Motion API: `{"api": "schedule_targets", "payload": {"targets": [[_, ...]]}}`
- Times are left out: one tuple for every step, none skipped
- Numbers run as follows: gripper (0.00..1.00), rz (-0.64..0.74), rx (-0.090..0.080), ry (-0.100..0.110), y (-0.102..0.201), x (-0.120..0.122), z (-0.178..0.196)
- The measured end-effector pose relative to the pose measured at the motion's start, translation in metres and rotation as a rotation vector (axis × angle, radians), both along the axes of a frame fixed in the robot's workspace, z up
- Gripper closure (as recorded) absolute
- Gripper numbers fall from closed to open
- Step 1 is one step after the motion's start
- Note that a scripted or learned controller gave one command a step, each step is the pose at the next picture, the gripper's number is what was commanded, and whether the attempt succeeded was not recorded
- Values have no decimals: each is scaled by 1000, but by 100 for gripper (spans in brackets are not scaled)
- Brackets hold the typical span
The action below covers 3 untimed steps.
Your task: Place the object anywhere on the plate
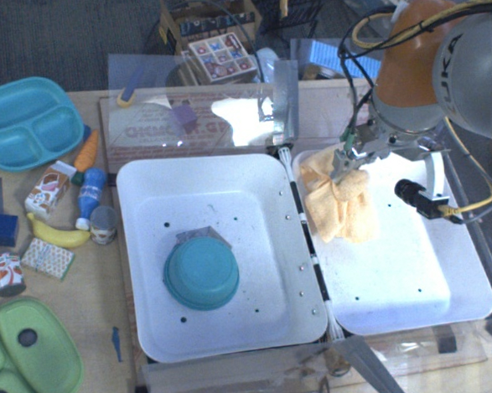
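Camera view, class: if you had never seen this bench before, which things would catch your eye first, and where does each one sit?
First comes the big grey and orange arm reaching in from the right, its gripper down on a crumpled yellow cloth at the upper left of the right bin. Next is the teal bowl, upside down in the left bin, towards its lower left.

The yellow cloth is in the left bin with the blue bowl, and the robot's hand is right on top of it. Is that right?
Not quite. The camera view shows the yellow cloth in the right bin, apart from the blue bowl, which sits in the left bin. The end effector is at the cloth's top.
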<state>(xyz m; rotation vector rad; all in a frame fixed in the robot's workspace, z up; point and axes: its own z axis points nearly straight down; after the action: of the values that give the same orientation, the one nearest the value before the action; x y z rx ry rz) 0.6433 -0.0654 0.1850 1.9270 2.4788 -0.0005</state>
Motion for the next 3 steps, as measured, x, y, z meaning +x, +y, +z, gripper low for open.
{"api": "schedule_targets", "payload": {"targets": [[100,88,0,-3,89,-28,3],[100,262,2,3,142,-98,21],[100,69,1,3,209,-119,24]]}}
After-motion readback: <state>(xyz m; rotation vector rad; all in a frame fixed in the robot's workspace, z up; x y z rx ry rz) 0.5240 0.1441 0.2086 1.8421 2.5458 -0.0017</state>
